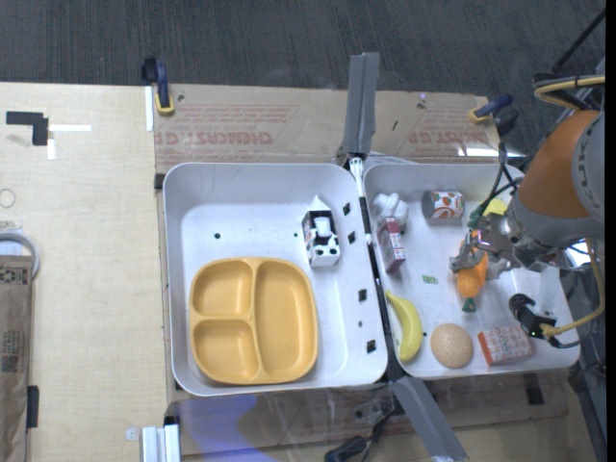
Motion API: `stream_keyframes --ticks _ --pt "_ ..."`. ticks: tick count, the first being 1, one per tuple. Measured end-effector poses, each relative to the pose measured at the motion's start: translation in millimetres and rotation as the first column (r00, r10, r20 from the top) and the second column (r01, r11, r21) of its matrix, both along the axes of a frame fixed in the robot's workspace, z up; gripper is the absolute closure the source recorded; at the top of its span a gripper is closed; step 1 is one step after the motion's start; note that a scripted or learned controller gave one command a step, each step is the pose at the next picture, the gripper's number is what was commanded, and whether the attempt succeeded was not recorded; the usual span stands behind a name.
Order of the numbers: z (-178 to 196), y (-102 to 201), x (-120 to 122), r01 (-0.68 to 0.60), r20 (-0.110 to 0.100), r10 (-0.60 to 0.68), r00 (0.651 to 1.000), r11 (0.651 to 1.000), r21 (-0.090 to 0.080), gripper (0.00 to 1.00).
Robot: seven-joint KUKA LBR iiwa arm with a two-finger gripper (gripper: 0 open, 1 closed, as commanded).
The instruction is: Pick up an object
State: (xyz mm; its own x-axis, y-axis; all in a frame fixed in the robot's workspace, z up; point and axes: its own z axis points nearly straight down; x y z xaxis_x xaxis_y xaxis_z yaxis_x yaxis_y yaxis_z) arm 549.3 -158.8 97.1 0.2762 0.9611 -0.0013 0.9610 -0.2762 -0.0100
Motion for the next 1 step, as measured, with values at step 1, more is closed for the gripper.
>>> stream_keyframes --ticks 1 --pt "77.0 35.3 109.4 0.026 0.007 -0.026 1.000 1.000 -0.003 1.00"
